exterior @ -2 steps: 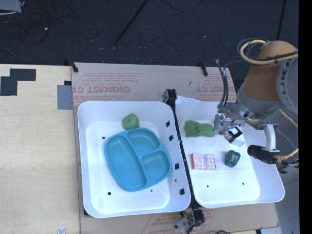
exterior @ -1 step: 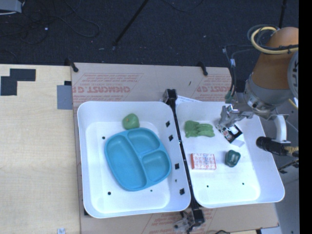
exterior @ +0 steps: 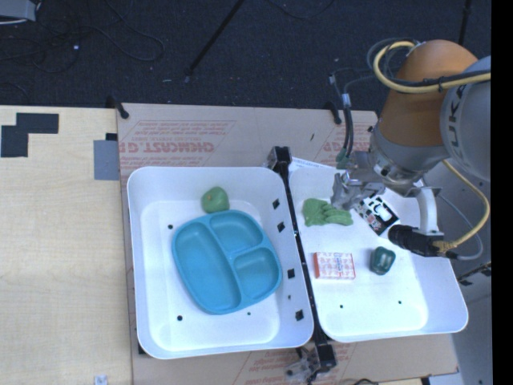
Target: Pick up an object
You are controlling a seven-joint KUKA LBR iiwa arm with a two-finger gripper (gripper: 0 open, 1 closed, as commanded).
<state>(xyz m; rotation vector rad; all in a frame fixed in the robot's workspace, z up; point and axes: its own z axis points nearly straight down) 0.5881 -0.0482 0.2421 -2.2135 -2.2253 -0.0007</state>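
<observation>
I see the grey two-finger gripper low over the crumpled green cloth in the right white bin. I cannot tell how wide its jaws stand.

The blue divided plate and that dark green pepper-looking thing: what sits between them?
In the camera view, between the blue plate and the dark green pepper run the bins' adjoining walls, then a small red-and-white card lying flat on the right bin's floor.

dark floor, pale wooden bench

Grey arm with an orange band enters from three o'clock; its gripper points toward nine o'clock.
</observation>
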